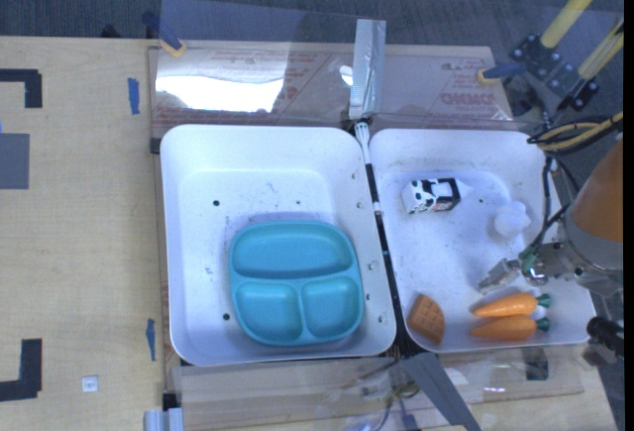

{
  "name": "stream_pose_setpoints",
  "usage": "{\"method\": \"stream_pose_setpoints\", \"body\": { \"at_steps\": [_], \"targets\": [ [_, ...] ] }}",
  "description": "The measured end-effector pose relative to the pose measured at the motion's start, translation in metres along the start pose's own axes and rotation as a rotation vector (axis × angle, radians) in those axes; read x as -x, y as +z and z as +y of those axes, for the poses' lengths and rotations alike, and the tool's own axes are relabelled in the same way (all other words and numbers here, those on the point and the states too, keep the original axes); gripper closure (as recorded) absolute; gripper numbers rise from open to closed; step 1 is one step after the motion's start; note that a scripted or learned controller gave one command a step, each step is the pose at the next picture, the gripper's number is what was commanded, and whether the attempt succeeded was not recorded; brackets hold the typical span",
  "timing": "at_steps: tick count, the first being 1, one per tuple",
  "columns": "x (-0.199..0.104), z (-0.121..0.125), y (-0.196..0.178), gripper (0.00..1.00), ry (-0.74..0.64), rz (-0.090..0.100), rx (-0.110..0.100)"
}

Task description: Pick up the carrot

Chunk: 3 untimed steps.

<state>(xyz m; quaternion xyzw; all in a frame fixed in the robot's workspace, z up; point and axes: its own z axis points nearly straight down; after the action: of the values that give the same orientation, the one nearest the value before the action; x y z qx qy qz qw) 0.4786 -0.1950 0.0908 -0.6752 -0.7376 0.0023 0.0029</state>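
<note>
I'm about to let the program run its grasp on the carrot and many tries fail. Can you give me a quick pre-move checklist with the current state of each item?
1. Carrot in view in the right bin: ok.
2. Carrot apart from its neighbour: not ok, a second carrot lies right beside it.
3. Gripper near the target: ok, just above the carrot in the view.
4. Gripper open for the grasp: cannot tell.
5. Cow toy and waffle piece away from the carrot: ok.
6. Carrot not yet held: ok.
</note>
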Motion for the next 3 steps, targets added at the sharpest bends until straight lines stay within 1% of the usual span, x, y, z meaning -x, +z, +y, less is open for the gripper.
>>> {"method": "stream_pose_setpoints", "body": {
  "at_steps": [1, 2, 3],
  "targets": [
    [0.0136, 0.0038, 0.0017, 0.00, -0.017, 0.014, 0.010],
    [0.0109, 0.0018, 0.0028, 0.00, -0.153, 0.001, 0.010],
    [0.0111, 0.0016, 0.0034, 0.00, -0.314, -0.005, 0.010]
  ]
}}
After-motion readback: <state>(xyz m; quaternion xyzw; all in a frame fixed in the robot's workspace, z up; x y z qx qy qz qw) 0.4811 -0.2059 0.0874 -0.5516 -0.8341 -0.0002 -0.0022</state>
